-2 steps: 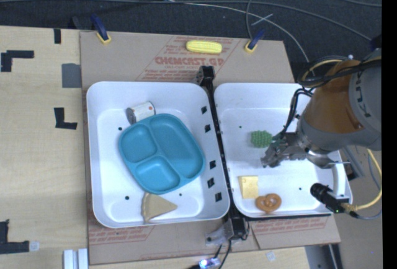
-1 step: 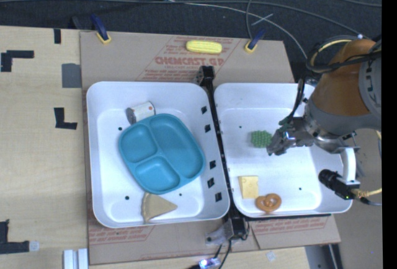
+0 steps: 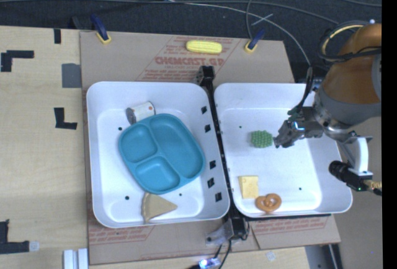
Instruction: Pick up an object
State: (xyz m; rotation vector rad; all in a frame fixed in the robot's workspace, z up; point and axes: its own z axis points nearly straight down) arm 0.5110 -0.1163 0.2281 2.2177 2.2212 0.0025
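While the green bumpy object (image 3: 261, 139) lies loose near the middle of the right bin (image 3: 310, 93), your claw (image 3: 286, 137) hangs just beside it on its right; you cannot tell from above how the claw is set. Descend off-centre and you would likely nudge the piece toward the divider rather than take it. Nearer the front wall, the yellow block (image 3: 249, 186) and the pretzel (image 3: 269, 202) sit well apart. Across the bench, the blue divided plate (image 3: 161, 152) fills the left bin (image 3: 99, 137).
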